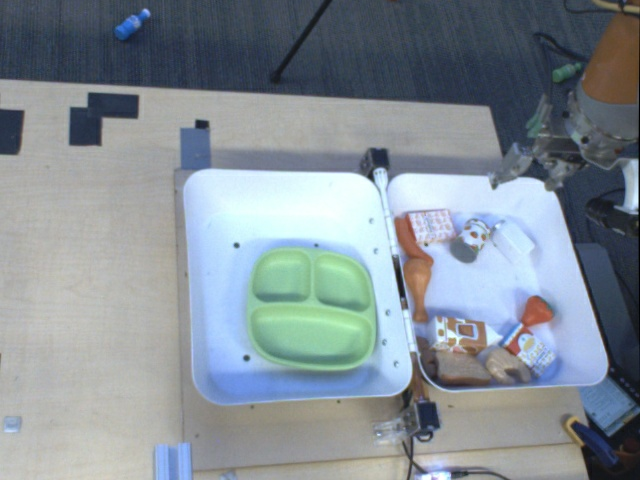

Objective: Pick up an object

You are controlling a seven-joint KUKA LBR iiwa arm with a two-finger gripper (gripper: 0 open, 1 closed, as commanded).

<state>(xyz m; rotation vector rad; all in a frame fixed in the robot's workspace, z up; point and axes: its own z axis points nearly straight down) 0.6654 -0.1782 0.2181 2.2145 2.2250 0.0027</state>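
The claw [527,165] hangs spread and holding nothing over the right bin's [570,230] far edge (no item between its fingers), the small carton [431,225] lying down-left of it.

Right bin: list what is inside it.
The right bin holds an orange chicken-leg toy, a small patterned box, a round grey-and-white toy, a carton, brown bread-like pieces and an orange-capped pouch. Anything beneath that front pile is covered.

A green divided plate [310,308] lies in the far bin [205,268], well apart from the end effector [530,163]. A blue bottle [131,24] lies on the carpet [220,18] beyond the desk [80,298].
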